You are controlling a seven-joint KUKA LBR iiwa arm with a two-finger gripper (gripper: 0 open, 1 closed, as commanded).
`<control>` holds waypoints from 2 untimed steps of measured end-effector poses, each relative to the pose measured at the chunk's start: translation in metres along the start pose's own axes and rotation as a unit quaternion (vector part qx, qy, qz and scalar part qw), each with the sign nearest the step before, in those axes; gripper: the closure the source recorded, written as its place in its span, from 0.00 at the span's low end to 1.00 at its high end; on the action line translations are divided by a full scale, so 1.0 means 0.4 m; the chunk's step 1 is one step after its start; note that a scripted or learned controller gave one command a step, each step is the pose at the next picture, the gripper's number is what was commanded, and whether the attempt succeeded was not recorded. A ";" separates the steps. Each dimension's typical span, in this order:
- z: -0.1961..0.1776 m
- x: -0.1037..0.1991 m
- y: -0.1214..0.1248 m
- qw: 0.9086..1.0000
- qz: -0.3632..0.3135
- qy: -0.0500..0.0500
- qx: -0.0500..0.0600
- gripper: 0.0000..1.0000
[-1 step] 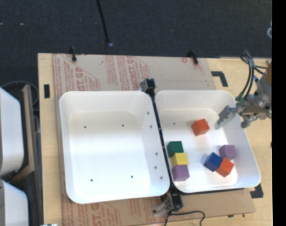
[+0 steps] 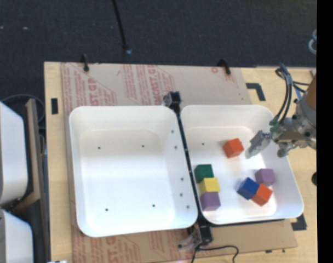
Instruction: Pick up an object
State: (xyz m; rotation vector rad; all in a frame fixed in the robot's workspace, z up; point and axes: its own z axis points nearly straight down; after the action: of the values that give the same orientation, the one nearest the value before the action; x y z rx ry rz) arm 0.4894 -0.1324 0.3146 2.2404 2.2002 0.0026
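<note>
Nearest the camera, a black clip and cable (image 2: 202, 238) sit at the front edge of the bench, just below the seam between the 2 bins. Both bins rest on a brown cardboard sheet (image 2: 128, 84) printed with red lettering, and a black divider strip (image 2: 183, 147) runs between them.

Left bin (image 2: 79, 147): white, shallow, with only small dark dots on its floor.

Right bin (image 2: 287, 201): holds 7 blocks. A green block (image 2: 204, 172), a yellow block (image 2: 210, 185) and a purple block (image 2: 210, 200) stand touching in a column near the divider. A blue block (image 2: 247, 188) touches an orange-red block (image 2: 262, 194), with a second purple block (image 2: 265, 176) just beside them. An orange block (image 2: 233, 147) lies alone toward the bin's centre, well apart from the rest.

Gripper (image 2: 259, 144): reaches in from the right over the right bin, tilted down and leftward, cables (image 2: 287, 95) trailing behind the wrist. Its grey finger (image 2: 257, 143) stands just right of the orange block; nothing shows between the fingers, and contact with the block cannot be told. How far the fingers are spread cannot be told either.
</note>
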 end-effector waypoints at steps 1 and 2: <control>0.141 -0.067 0.249 1.000 -0.009 0.000 0.004 0.00; 0.517 -0.094 0.302 1.000 -0.008 0.001 0.007 0.00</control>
State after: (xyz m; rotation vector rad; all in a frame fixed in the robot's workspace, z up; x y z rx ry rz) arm 0.6100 -0.1721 0.1080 2.2297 2.2271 -0.0108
